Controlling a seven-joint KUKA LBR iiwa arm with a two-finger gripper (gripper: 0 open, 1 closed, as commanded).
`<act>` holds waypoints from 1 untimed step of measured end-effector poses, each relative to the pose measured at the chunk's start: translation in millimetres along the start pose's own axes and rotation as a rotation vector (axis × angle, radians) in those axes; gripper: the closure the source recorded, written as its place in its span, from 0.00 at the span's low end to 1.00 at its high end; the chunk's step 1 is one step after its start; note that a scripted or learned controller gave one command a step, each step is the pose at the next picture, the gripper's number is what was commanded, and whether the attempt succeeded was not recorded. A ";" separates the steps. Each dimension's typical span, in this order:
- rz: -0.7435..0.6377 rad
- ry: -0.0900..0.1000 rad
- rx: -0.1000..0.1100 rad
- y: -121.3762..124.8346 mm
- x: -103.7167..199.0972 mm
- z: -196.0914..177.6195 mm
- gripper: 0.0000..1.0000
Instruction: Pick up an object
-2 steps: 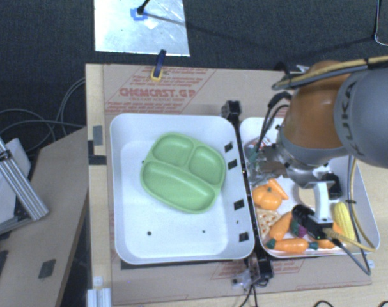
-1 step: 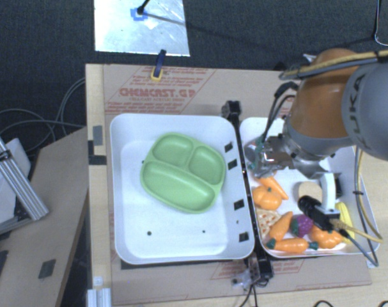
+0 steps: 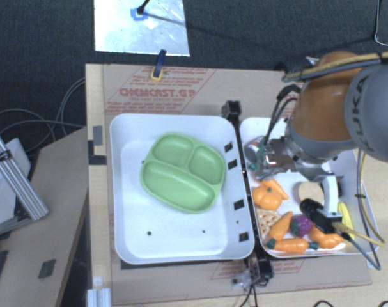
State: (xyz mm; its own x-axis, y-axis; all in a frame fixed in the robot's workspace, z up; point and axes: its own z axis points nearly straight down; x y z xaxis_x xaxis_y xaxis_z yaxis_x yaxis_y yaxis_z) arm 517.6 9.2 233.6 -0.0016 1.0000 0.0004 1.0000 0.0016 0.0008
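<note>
A cardboard-covered bench point(image 3: 168, 88) is bearing two bins: a green divided plastic plate point(image 3: 183, 171) is lying in the left white bin point(image 3: 126, 190); in the right white bin point(image 3: 254, 130), the gripper point(image 3: 261, 155) is hovering over orange toy food point(image 3: 268, 196), seemingly approaching; a descent looks next.

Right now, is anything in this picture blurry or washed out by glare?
In the camera view, the arm looks soft and blurred, being close to the lens; the shiny sheet at the top glares bright white; the green divided plate and left bin are sharp and evenly lit.
</note>
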 end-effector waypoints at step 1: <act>-0.004 0.000 0.000 -0.7 6.7 0.3 1.00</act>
